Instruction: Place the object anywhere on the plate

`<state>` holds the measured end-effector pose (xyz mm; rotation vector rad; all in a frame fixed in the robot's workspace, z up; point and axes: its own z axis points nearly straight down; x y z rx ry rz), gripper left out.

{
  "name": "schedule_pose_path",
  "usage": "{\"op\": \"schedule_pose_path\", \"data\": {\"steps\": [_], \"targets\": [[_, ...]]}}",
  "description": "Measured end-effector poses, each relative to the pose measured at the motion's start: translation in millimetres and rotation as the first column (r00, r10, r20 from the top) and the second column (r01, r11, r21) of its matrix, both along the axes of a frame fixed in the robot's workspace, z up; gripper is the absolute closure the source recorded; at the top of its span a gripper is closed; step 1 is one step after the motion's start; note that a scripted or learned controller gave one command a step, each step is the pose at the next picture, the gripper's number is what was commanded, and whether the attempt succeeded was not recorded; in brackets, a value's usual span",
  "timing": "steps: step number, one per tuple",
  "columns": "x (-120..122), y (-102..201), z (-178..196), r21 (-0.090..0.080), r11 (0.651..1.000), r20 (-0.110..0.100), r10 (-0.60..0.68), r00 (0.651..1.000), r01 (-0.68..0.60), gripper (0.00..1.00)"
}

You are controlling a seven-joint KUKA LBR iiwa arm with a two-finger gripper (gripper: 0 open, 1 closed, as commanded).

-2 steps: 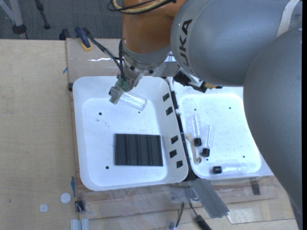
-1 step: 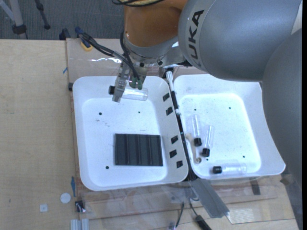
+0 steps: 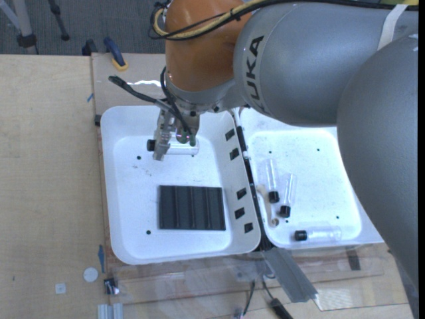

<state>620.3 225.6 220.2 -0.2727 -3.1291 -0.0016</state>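
A dark ribbed rectangular plate (image 3: 191,208) lies flat in the front half of the left bin (image 3: 126,238). My gripper (image 3: 174,141) hangs over the back half of that bin, behind the plate and apart from it. A clear tube with a black cap (image 3: 180,149) lies crosswise between its fingertips, cap end to the left, and the gripper is shut on it. The orange wrist band and grey arm cover the bin's back right corner.
The right bin (image 3: 345,178) holds several clear tubes with black caps, near its left and front sides (image 3: 279,191). Black clips line the ridge between the bins (image 3: 240,178). Bare wooden bench lies to the left (image 3: 46,178).
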Motion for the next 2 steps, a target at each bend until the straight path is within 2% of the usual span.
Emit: {"op": "schedule_pose_path", "data": {"steps": [1, 2], "targets": [[-36.7, -1.3, 68.7, 0.001, 0.993, 0.007, 0.120, 0.993, -0.120, 1.00], [-68.5, -0.3, 36.9, 0.000, 0.948, 0.000, 0.317, 0.948, -0.317, 1.00]]}}
